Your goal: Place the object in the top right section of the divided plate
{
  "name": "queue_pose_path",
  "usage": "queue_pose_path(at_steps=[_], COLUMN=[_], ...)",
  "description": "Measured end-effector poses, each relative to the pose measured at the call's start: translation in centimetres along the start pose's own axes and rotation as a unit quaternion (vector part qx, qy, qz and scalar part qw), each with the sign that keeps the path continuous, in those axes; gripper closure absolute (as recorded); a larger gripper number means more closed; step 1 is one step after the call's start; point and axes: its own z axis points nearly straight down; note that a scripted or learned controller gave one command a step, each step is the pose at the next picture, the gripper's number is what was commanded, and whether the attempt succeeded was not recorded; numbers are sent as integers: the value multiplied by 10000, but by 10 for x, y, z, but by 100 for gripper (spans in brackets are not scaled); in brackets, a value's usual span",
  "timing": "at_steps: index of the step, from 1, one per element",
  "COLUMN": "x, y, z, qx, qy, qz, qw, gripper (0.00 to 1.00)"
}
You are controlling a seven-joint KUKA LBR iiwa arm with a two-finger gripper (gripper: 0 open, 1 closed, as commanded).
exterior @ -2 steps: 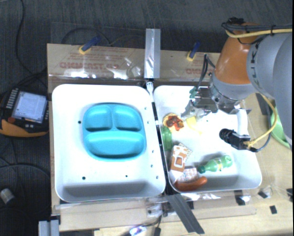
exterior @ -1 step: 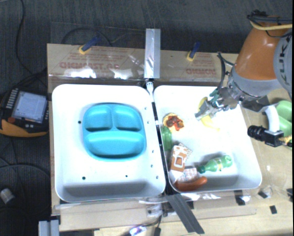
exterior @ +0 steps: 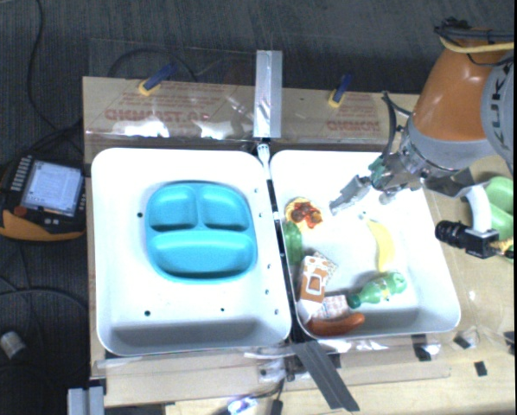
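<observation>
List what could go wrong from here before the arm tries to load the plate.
1. The toys lie crowded: the yellow plastic banana, green plastic bottle and brown sausage sit close together, so the claw may nudge neighbours.
2. The blue divided plate lies in the other white bin, across the centre rims; a weak hold could drop midway.

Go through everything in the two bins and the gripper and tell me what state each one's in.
Divided plate: flat in left bin, nothing in its sections.
Banana: lying loose in right bin.
Green bottle: on its side.
Sausage: lying at the bin's near wall.
Gripper: above right bin, holding nothing.
</observation>
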Motion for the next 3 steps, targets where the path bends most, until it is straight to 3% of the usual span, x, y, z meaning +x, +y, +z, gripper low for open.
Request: queue_pose_path(at_steps=[1,2,3], x=[-66,-81,-127], y=[81,16,63], z=[-15,25,-66], qx=[-5,-14,-15], qy=[-7,12,-1], qz=[-1414,-2956,-3761], qw=[9899,9553,9266], gripper=[0,0,0])
